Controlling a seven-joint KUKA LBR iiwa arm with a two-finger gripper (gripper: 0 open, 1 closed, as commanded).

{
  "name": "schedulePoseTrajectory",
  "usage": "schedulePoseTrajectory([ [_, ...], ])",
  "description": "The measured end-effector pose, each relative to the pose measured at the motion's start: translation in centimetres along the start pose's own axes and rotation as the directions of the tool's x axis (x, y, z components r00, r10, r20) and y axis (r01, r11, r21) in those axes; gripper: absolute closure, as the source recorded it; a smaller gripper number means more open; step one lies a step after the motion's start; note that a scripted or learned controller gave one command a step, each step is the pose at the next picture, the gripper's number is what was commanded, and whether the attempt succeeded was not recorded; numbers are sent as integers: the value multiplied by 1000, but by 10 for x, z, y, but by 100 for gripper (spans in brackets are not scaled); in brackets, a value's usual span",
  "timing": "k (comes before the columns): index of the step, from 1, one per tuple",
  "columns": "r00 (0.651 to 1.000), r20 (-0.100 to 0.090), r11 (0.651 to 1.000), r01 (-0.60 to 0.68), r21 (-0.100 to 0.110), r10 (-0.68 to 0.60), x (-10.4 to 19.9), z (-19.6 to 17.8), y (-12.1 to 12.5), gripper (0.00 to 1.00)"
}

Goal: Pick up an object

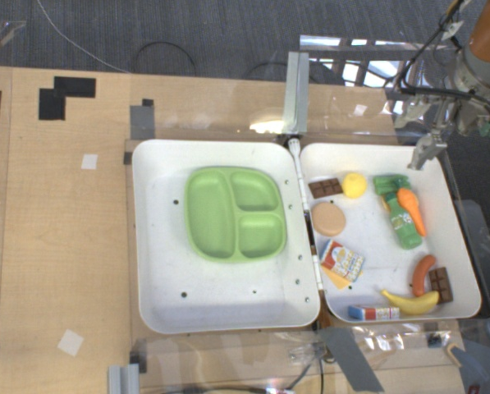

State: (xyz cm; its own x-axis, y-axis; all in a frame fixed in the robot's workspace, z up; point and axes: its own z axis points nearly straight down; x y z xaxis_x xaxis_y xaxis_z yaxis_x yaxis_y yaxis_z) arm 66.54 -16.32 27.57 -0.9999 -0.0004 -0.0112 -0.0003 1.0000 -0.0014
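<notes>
My gripper (pixel 438 135) hangs over the far right corner of the right bin (pixel 454 199), above and apart from everything in it. Nothing is seen in its grasp. In that bin lie a chocolate bar (pixel 325 189), a yellow lemon (pixel 354 185), a round tan cookie (pixel 328 218), a green bottle (pixel 399 218) with a carrot (pixel 411 208) across it, a snack packet (pixel 342 260), a sausage (pixel 423 274), a banana (pixel 410 302) and a small tube (pixel 373 312).
The left bin (pixel 158 253) holds a green divided plate (pixel 234 213). A metal post (pixel 296 97) stands behind the wall between the bins. Cables (pixel 425 56) run along the arm at the top right. Wooden bench lies to the left.
</notes>
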Motion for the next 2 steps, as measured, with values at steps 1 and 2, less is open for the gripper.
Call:
schedulePoseTrajectory([
  [1, 999, -13, 999, 43, -4, -43, 12, 179, -41, 0],
  [2, 993, 1, 993, 119, 1, -119, 50, 187, -31, 0],
])
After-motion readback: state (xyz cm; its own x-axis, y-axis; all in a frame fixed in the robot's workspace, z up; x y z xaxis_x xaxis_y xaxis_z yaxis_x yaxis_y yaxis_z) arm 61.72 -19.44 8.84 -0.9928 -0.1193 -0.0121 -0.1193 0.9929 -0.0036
